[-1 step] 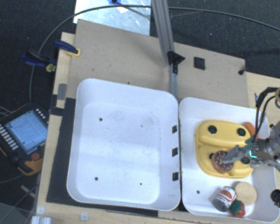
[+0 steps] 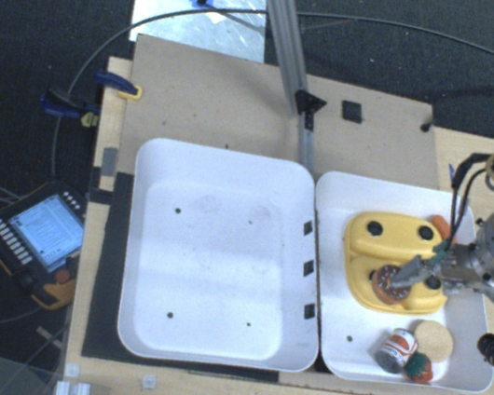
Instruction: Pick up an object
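Note:
The right bin (image 2: pixel 331 320) holds several things. A large yellow toy (image 2: pixel 389 238) with two black dots lies in its middle. A brown, sprinkled doughnut-like piece (image 2: pixel 389 283) rests against the toy's near edge. My gripper (image 2: pixel 418 272) reaches in from the right, low over the yellow toy, with its tip right beside the brown piece. Nothing is visibly lifted. A small orange item (image 2: pixel 438 223) peeks out behind the toy, partly hidden by the arm.
Near the right bin's front wall lie a small can (image 2: pixel 397 348), a beige round disc (image 2: pixel 434 338) and a red-and-green strawberry-like toy (image 2: pixel 421 367). The left bin (image 2: pixel 209 251) is beside it. A teach pendant (image 2: pixel 37 235) sits off the bench at left.

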